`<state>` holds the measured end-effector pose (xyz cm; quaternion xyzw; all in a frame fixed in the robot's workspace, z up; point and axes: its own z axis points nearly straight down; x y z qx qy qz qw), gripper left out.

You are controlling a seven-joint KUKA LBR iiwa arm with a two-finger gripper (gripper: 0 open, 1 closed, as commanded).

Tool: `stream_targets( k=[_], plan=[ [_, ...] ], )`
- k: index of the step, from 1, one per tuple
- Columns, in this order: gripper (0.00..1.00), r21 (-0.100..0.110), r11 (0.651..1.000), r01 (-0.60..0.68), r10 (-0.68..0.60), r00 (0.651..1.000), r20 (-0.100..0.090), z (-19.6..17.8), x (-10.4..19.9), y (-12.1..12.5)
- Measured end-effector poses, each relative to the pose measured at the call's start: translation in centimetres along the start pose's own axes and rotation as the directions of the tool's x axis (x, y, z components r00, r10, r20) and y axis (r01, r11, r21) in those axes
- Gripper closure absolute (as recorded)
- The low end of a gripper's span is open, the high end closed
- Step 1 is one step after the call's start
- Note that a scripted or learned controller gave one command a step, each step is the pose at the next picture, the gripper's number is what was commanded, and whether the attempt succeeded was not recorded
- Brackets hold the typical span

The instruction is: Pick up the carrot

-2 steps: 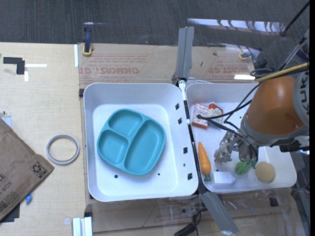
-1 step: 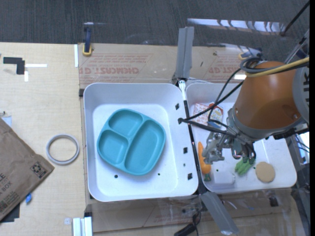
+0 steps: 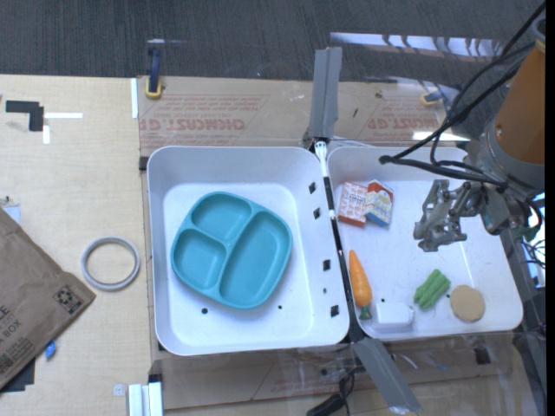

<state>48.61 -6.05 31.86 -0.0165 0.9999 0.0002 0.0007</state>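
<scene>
- While the carrot (image 3: 360,280) lies untouched at the right bin's (image 3: 494,319) left wall, the pick remains undone.
- Gripper (image 3: 436,232) hovers well apart from it; finger state cannot be told.

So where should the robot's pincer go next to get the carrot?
Probably sideways toward the left wall of the right white bin. The pincer hangs over bare floor, and the small orange carrot lies against that wall, below the red-and-white carton.

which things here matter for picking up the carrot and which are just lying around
For the job: carrot, gripper.

Lying about: small box, green vegetable, round cookie, white block, blue plate, tape ring.
</scene>
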Motion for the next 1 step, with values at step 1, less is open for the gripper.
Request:
stream_targets(
  k=[1],
  plan=[
    [1.00, -0.001, 0.993, 0.122, -0.122, 0.993, 0.000, 6.92, 0.22, 1.69]
  ],
)
